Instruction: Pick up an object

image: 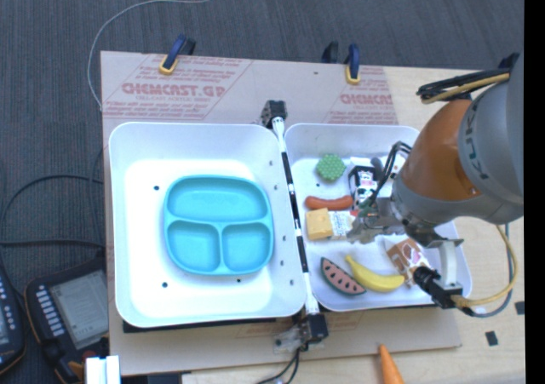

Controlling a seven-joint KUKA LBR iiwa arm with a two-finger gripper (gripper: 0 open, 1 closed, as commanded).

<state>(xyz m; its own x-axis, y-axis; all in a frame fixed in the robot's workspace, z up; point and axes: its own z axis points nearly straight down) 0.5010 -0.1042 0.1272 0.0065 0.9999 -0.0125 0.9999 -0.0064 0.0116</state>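
We take the cheese as the likely target: it lies in the right bin, near the left wall, just below the sausage and above the melon slice. A banana lies beside the melon, a green piece sits farther up. The gripper hangs low just right of the cheese (whether spread or pressed together we cannot tell). We judge this the approach step, nothing lifted yet. Next it needs to centre over one item and descend cleanly. The left bin carries a blue tray.
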